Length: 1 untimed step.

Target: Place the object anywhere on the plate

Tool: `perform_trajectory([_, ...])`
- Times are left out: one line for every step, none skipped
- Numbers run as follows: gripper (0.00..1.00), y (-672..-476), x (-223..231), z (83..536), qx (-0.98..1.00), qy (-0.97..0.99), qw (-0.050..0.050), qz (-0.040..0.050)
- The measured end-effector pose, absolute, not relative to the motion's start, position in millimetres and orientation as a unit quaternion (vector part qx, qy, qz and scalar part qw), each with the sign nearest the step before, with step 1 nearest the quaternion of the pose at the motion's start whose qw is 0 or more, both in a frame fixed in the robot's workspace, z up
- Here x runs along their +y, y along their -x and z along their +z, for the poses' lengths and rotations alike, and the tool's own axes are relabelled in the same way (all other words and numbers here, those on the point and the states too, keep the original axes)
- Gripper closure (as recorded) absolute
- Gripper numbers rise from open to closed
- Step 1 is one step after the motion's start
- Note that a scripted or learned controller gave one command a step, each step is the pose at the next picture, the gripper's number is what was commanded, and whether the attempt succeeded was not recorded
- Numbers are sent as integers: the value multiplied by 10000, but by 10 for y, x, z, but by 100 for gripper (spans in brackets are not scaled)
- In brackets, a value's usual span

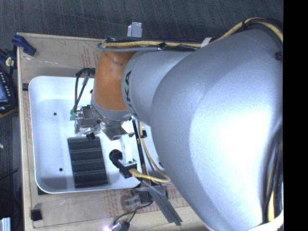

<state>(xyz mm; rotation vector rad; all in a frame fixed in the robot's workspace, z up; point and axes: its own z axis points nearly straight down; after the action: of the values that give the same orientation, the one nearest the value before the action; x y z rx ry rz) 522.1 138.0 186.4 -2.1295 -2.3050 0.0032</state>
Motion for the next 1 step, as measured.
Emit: perform_trajectory([100, -4858, 621, 3278, -7141, 7000, 7, 0])
